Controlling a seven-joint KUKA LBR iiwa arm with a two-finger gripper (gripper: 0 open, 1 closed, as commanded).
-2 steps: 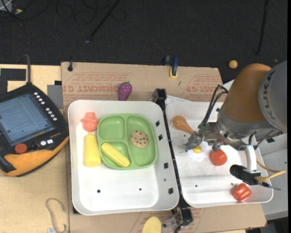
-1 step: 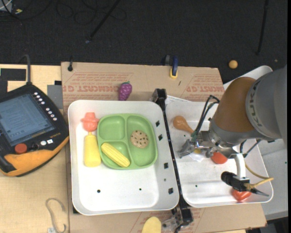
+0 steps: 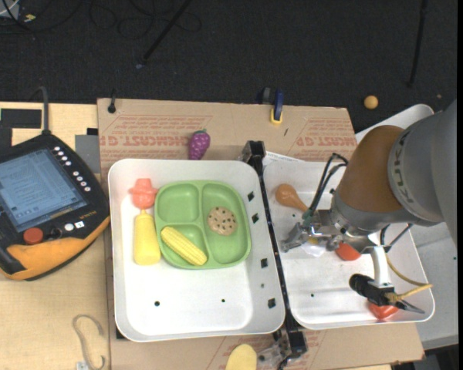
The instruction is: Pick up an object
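Cardboard covers the bench beneath two white bins. Low in the right bin (image 3: 324, 299), the gripper (image 3: 307, 236) sits between a brown drumstick toy (image 3: 291, 197), just far-left, and a red toy (image 3: 347, 251), near right. I cannot tell whether it grips anything.

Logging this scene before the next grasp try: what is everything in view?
Bins: two, white, side by side on bench.
Plate: one, green, left bin.
Cookie: one, tan, on plate.
Corn cob: one, yellow, on plate, left of cookie.
Bottle: one, yellow, left bin, left of plate.
Pink toy: one, pink-red, left bin, behind bottle.
Drumstick-like toy: one, brown, right bin, far left corner.
Small piece: one, red-orange, right bin, centre.
Grapes: one bunch, purple, cardboard behind left bin.
Ball: one, orange, dark floor, far right.
Yellow lump: one, front edge below bins.
Pendant: one, dark with orange, left of bins.
Arm: one, grey with orange band, from right.
Claw: one, metal, low over right bin.
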